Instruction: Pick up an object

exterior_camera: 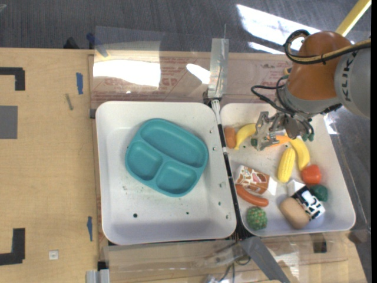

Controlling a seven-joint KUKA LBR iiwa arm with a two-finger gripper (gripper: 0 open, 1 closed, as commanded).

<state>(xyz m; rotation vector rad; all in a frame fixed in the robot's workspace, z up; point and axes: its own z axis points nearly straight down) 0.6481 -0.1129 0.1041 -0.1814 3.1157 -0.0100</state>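
Gripper (263,135) low in right bin (341,217), near its far end, fingers spread, nothing between them. Just beside: yellow banana (246,135) to left, corn cob (286,162) and second banana (302,151) to right. Nearer front: carton (253,180), sausage (252,198), broccoli (256,217), bread roll (293,212). Left bin (112,175) bearing teal divided plate (167,156).

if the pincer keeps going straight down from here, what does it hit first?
Likely the small yellow banana beside the orange carrot, just left of the pincer tips; otherwise bare floor of the right bin. Depth is unclear.
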